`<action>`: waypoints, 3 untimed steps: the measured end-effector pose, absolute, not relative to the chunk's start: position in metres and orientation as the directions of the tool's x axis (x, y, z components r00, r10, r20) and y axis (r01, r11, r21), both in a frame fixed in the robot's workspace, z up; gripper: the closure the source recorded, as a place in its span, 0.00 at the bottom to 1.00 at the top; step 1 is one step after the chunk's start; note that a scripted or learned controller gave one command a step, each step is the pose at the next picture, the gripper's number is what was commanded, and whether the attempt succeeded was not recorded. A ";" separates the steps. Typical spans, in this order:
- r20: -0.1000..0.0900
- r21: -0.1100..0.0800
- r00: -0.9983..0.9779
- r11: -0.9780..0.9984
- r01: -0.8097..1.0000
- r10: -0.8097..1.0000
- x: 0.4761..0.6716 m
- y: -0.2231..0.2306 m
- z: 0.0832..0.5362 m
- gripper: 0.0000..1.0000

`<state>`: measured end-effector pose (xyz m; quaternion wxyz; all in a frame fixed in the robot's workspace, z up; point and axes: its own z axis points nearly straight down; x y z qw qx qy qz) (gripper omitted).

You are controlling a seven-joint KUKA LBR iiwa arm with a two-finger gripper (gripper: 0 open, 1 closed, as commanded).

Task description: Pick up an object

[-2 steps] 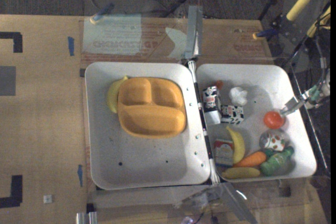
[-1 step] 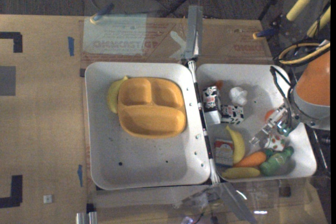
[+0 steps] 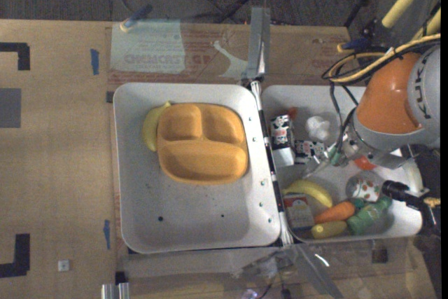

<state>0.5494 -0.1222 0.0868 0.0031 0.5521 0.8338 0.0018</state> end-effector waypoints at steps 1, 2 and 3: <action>-0.006 0.003 -0.819 0.819 0.574 0.574 0.502 -0.154 0.087 0.00; -0.013 0.007 -0.818 0.818 0.575 0.575 0.504 -0.154 0.099 1.00; -0.005 0.004 -0.567 0.567 0.823 0.824 0.506 -0.122 0.219 1.00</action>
